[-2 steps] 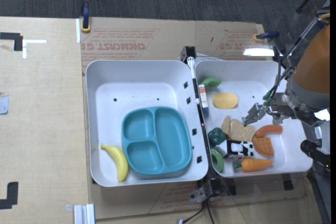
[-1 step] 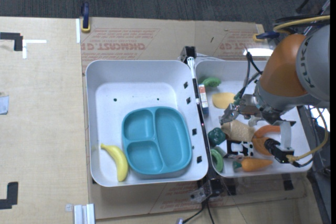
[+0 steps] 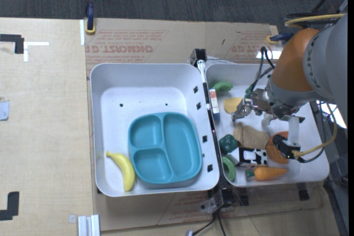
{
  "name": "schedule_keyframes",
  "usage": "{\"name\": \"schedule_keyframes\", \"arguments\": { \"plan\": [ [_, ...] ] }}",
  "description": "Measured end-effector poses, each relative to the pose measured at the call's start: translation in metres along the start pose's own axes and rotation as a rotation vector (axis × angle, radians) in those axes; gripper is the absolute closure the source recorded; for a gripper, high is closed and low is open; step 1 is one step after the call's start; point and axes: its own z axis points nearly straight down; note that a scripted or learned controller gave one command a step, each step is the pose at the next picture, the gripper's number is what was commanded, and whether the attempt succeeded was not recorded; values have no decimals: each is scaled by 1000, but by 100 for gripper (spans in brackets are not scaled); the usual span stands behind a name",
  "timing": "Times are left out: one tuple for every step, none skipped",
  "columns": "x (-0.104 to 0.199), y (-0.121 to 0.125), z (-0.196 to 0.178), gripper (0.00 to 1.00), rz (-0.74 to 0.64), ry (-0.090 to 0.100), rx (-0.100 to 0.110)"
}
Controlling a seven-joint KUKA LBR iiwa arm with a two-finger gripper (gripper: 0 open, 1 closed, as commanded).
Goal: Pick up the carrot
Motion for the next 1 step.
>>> {"name": "schedule_keyframes", "arguments": {
  "plan": [
    [-17,-90,0,0,187,1,1]
  ]
}}
